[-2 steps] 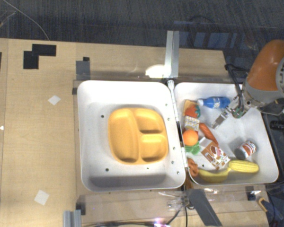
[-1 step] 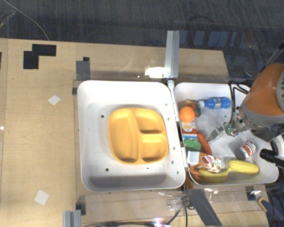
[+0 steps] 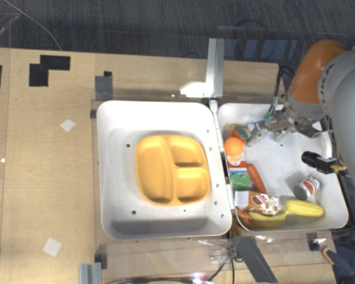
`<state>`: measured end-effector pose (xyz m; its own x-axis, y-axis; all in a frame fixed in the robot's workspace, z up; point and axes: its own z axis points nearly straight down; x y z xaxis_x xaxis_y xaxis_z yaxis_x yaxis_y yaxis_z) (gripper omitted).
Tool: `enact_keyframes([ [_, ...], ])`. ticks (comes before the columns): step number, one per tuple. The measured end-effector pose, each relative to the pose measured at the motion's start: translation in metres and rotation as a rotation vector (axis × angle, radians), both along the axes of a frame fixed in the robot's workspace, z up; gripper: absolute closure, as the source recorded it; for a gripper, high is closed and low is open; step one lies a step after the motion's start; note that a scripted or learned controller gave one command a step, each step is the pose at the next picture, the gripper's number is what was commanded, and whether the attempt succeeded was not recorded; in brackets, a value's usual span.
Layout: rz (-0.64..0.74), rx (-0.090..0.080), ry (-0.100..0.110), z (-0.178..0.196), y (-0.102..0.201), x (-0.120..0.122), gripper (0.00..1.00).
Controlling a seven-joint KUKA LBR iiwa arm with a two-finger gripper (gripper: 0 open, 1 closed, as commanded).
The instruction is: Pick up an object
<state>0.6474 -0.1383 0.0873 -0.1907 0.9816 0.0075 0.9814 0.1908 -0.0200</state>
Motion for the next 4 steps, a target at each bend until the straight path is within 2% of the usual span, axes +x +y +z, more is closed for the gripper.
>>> enact_keyframes([
  [1, 0.008, -0.011, -0.015, 0.014, -0.003, 0.003, 1.0],
  [2, -0.144, -0.007, -0.035, 0.11, -0.02, 0.021, 1.0],
  [3, -0.143, -0.007, -0.028, 0.107, -0.02, 0.019, 0.0],
  [4, -0.684, -0.01, -0.022, 0.07, -0.017, -0.009, 0.0],
])
